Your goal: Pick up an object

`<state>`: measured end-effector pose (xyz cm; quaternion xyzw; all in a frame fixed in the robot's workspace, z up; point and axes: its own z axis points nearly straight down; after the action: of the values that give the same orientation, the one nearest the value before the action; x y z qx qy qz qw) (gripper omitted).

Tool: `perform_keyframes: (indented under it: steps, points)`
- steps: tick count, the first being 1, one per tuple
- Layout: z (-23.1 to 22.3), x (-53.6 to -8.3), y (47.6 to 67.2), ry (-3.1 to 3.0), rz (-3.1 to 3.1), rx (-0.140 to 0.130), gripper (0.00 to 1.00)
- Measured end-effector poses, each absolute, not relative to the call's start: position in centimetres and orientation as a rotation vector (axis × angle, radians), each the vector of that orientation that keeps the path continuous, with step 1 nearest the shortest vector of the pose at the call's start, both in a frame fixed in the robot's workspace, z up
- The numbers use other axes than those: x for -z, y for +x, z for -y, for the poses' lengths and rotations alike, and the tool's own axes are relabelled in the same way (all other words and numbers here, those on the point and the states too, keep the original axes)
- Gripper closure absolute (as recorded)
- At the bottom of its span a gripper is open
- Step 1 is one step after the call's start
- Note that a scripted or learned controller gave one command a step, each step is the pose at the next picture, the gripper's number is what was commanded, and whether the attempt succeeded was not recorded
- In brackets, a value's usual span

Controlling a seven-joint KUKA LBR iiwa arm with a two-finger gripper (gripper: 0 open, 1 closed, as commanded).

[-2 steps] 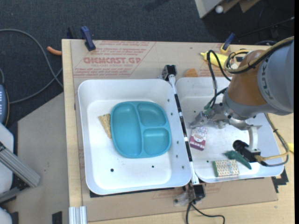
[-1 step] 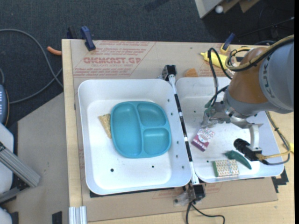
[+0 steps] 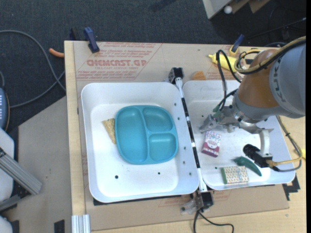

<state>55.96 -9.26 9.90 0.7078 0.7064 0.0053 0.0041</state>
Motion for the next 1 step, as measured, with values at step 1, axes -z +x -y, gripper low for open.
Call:
perform_keyframes:
  steps: [1]
  points:
    - [9.83,-8.41,53.81,2.224,-2.223,0.002,0.0]
